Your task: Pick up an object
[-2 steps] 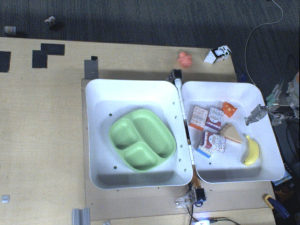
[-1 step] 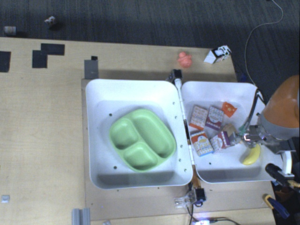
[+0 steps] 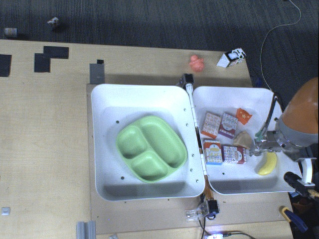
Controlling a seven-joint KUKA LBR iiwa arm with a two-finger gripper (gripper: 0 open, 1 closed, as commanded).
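The right bin (image 3: 219, 96) holds several small printed cartons (image 3: 211, 124), a red-and-white carton (image 3: 233, 154), an orange packet (image 3: 243, 116), a tan lump (image 3: 242, 139) and a yellow banana (image 3: 267, 164). My gripper (image 3: 260, 146) hangs low over the bin's right side, just right of the tan lump and directly above the banana. The grey wrist and orange band (image 3: 303, 111) come in from the right edge and hide the bin's right wall. Nothing can be seen held in the gripper.
The left bin (image 3: 104, 133) carries a green divided plate (image 3: 151, 147). A pink ball (image 3: 197, 62) and a black-and-white tag (image 3: 232, 58) lie on the bench behind the bins. A clamp (image 3: 188, 81) sits on the rim between the bins.
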